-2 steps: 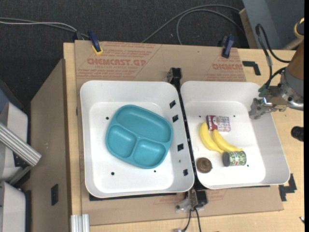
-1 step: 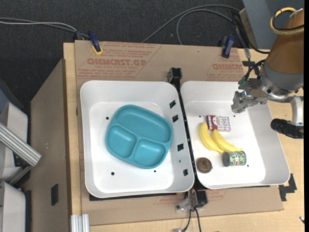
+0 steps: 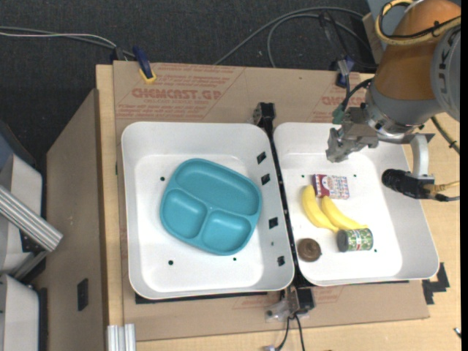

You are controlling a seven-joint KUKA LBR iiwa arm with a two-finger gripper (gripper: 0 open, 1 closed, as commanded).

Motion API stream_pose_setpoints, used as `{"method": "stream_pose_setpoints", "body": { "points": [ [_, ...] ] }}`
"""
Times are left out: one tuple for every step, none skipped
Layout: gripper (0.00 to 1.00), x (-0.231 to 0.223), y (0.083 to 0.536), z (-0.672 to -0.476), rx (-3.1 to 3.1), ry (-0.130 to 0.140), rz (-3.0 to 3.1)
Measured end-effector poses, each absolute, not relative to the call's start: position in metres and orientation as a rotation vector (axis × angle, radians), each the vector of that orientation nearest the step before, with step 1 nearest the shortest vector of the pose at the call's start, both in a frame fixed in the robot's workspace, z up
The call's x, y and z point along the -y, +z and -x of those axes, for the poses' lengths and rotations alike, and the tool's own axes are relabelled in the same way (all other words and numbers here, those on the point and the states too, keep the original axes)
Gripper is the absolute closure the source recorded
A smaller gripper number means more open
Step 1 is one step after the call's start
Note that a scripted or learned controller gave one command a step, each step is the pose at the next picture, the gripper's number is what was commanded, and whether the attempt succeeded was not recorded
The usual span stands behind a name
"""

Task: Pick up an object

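The worktop (image 3: 183, 86) bears two white bins side by side. The left bin (image 3: 139, 196) holds a teal divided plate (image 3: 210, 205). Over the right bin (image 3: 409, 247) the tool (image 3: 341, 149) hangs at the far edge; whether it is apart or together I cannot tell. Just below it lies a small snack packet (image 3: 331, 186), then two bananas (image 3: 325, 210), a green can (image 3: 355, 239) and a brown round piece (image 3: 309, 249).

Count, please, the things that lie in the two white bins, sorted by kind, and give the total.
Divided teal plate: 1
Bananas: 2
Small snack packet: 1
Small can with green label: 1
Round brown thing: 1
Total: 6
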State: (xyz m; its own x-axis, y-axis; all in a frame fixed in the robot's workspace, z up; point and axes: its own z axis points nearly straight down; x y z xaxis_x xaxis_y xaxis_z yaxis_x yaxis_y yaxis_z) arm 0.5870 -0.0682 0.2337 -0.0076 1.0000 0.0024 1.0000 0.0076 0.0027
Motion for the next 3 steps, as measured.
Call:
{"method": "stream_pose_setpoints", "body": {
  "points": [
    [1.00, 0.012, 0.242, -0.591, -2.230, 0.004, -2.213],
    [1.00, -0.038, 0.248, -0.599, -2.228, 0.004, -2.214],
    [1.00, -0.091, 0.250, -0.609, -2.229, 0.005, -2.214]
  ]
}}
